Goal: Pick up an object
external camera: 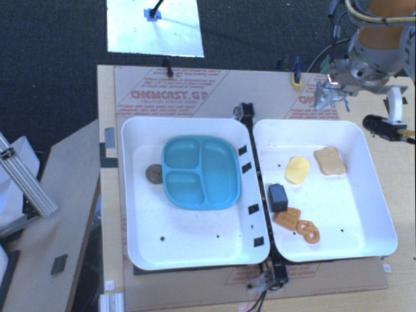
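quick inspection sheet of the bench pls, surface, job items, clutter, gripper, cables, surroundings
surface: two white bins, left bin and right bin, on a printed board.
job's things: right bin holds a yellow piece, tan bread slice, dark block, orange pretzel pieces.
clutter: left bin holds a blue divided plate with a brown disc at its left edge.
gripper: gripper hangs above the right bin's far rim, holding nothing.
cables: wires near the wrist.
surroundings: dark carpet, pale sheet.

Open floor spans the right bin's [374, 194] right half; items [278, 197] crowd its left.
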